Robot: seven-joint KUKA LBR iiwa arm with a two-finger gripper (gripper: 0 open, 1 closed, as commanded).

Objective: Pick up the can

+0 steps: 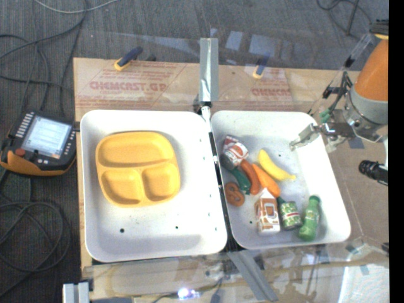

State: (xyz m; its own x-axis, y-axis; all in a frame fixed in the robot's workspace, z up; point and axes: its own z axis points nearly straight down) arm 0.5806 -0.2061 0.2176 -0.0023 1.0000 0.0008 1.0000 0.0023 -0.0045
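1. Here the arm point(372, 84) reached in from the right, its orange band above the right bin's point(334, 175) upper right corner; the tool point(315, 131) hung over the upper right part of that bin, well apart from the items below.
2. The view did not show clearly how far the tool was open, so I cannot tell; nothing was visible in its grasp.
3. The can point(290, 214), green with a red label, lay near the bin's lower edge; it sat between a small white and red carton point(267, 211) on its left and a green bottle point(309, 218) on its right, just beside both.
4. Higher up in the same bin lay a banana point(275, 165), a carrot point(265, 178) next to it, and a red and white item point(235, 149) toward the upper left; a round brown piece point(235, 195) sat near the bin's left wall.
5. The left bin point(126, 232) held a yellow divided tray point(137, 168); both bins rested side by side on the surface point(139, 87).
6. A handheld control pad point(39, 142) lay on the floor left of the surface.
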